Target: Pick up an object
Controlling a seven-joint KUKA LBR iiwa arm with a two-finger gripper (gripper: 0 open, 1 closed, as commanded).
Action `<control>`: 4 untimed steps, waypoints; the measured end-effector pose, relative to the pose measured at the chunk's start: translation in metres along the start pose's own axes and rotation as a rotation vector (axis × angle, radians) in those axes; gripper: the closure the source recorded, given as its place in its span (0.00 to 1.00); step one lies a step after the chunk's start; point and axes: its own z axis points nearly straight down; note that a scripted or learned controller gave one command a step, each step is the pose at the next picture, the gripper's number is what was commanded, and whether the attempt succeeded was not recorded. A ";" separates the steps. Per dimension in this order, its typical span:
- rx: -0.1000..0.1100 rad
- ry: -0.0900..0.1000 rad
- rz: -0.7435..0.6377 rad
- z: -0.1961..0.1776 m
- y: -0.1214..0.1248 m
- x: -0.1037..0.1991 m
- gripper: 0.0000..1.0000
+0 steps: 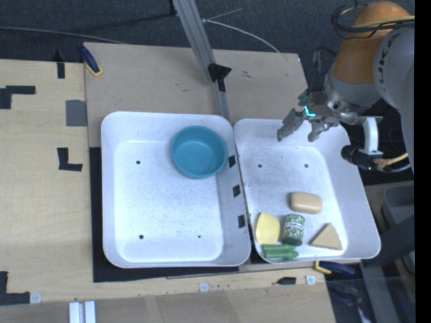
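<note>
Currently: arm (pixel 374 42) reaching from right | pincer (pixel 300 131) released, fingers spread, above right bin's (pixel 357 180) far edge

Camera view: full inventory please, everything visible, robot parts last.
bins: 2, white, side by side on the bench
bowl: 1, blue, left bin, far right corner
tan block: 1, beige, right bin, near half
yellow piece: 1, yellow, right bin, near left corner
green can: 1, dark green, right of the yellow piece
green item: 1, bright green, lying at the right bin's near rim
wedge: 1, tan, right bin, near right corner
arm: 1, grey and orange, entering from the right
gripper: 1, open, above the right bin's far edge, holding nothing
</note>
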 end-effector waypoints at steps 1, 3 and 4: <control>-0.002 0.000 0.000 -0.001 0.000 0.000 0.00; 0.003 -0.001 0.001 0.098 -0.012 -0.009 0.00; -0.002 -0.002 0.000 0.125 -0.012 -0.009 0.00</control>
